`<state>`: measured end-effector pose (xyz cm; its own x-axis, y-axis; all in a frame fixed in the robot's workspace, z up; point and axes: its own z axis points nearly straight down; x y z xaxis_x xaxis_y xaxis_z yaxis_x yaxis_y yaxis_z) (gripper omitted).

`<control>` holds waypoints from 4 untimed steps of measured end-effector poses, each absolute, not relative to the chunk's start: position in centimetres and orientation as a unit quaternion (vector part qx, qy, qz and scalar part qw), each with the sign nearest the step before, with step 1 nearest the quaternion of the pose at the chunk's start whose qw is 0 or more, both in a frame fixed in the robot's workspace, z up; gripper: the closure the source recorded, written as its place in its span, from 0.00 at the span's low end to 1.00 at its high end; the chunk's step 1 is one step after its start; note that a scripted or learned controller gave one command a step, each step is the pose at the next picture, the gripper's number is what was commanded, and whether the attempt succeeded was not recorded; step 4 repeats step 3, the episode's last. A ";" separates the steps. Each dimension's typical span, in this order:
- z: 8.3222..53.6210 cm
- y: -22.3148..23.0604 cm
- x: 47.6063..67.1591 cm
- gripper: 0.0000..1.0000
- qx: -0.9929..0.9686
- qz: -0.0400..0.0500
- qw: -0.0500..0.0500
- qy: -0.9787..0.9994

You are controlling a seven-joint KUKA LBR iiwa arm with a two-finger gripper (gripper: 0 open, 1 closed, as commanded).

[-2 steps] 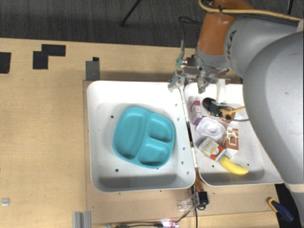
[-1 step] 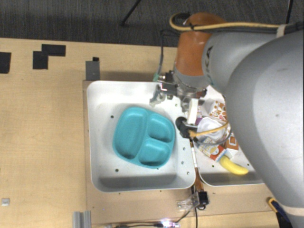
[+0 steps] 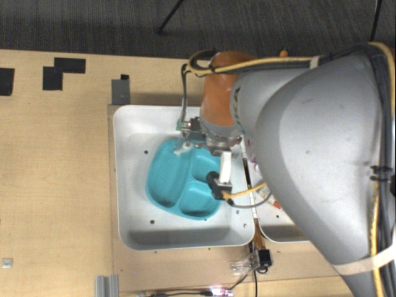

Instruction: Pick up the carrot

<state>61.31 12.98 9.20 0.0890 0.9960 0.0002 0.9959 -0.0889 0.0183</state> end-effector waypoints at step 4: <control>11.2 16.3 61.8 1.00 0.697 0.002 0.012 0.717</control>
